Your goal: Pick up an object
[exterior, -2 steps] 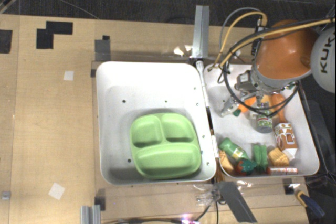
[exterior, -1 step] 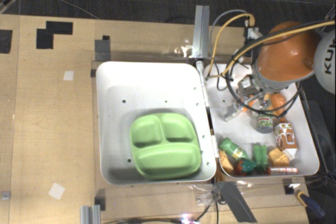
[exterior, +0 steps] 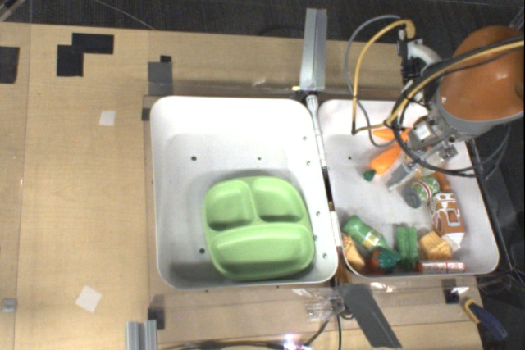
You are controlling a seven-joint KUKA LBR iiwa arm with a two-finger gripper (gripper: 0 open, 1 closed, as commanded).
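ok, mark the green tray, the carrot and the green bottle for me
green tray [exterior: 258,227]: camera view, centre of its divided top.
carrot [exterior: 384,161]: camera view, middle of orange body.
green bottle [exterior: 365,233]: camera view, mid-body.

The arm [exterior: 484,82] is cut off by the right edge. Its gripper [exterior: 408,176] (blurred) partly hides a carrot [exterior: 384,158] near the right bin's [exterior: 344,176] far edge.
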